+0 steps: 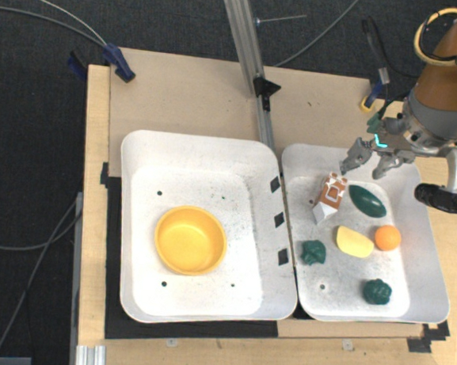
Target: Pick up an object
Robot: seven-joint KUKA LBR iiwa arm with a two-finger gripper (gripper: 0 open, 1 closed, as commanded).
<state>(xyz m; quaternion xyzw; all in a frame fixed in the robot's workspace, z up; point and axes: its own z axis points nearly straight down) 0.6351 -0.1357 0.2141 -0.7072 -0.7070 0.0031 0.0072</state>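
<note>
My gripper [369, 161] hangs open above the far end of the right bin [417, 301], with nothing between its fingers. Just below it a small orange-and-white carton [331, 196] stands tilted. A dark green oval object [367, 201] lies to the carton's right. Nearer the front are a yellow lemon-like piece [354, 242], an orange ball [387, 238] and two dark green lumps [313, 252] [376, 292].
The left bin [143, 162] holds a yellow bowl [190, 239]. A metal pole [245, 36] slants down to the gap between the bins. Blue clamps [120, 63] grip the bench's far edge. A black handle [442, 196] juts in at the right.
</note>
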